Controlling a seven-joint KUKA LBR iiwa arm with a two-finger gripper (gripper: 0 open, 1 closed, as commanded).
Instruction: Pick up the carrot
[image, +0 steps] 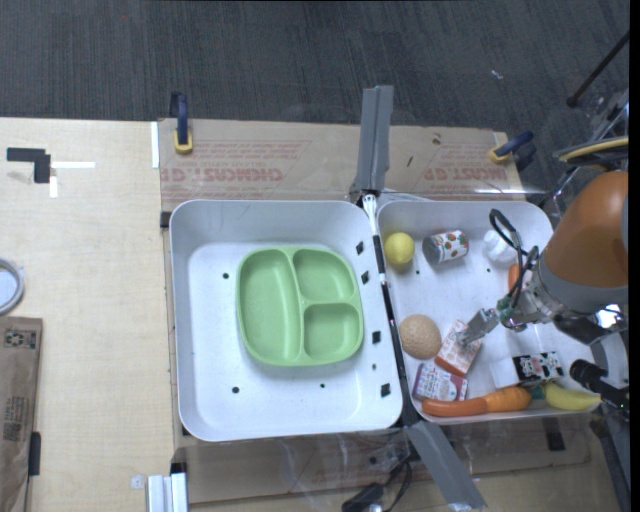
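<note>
Arm (590, 245) low over right bin (455, 285)

Count of contents, positions referenced to the gripper (487, 320).

Bins: 2. Left white bin (190, 330), well to the gripper's left; right white bin (450, 285), beneath it.

Left bin: 1 green divided plate (298, 304), three compartments.

Right bin:
- 1 carrot (478, 403), below the gripper, along the front wall.
- 1 lemon (399, 248), up and to the left.
- 1 small can (446, 246), above.
- 1 brown egg-shaped item (420, 336), just left.
- 2 small cartons: one (459, 349) just beside the gripper, one (437, 381) below it.
- 1 banana (572, 397), lower right.
- 1 black-and-white item (536, 366), right; kind unclear.

Clamps on the bench's far edge: 2 (180, 122) (512, 147).
</note>
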